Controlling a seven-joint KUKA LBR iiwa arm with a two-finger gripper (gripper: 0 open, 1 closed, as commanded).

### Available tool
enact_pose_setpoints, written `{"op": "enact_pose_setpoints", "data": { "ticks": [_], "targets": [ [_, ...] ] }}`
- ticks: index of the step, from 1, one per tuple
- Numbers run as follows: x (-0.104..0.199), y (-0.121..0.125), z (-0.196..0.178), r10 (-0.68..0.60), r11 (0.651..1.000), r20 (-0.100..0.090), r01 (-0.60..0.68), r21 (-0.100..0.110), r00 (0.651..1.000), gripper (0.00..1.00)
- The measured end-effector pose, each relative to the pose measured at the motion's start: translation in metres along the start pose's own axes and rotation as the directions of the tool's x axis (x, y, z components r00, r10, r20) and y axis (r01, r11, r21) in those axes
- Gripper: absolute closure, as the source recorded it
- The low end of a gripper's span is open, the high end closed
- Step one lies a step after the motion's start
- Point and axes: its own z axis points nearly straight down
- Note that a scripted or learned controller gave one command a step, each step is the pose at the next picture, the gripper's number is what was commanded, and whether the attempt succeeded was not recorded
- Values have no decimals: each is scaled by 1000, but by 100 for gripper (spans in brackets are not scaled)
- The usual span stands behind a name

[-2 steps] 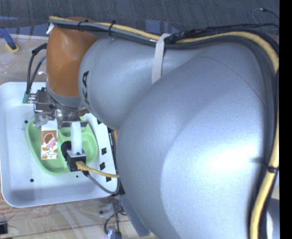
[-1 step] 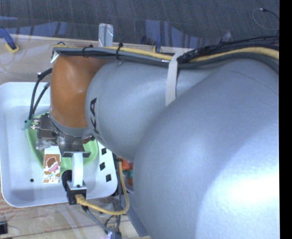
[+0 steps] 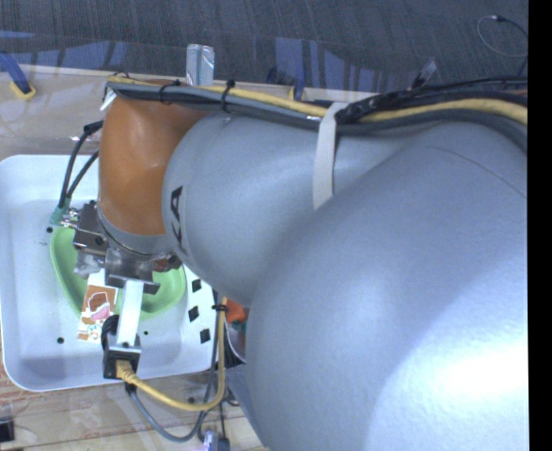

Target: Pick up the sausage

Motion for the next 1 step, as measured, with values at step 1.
{"op": "enact_pose_setpoints", "data": {
  "ticks": [1],
  "targets": [
    [0, 0, 11, 666, 746, -2, -666, 0, 746, 100]
  ]
}}
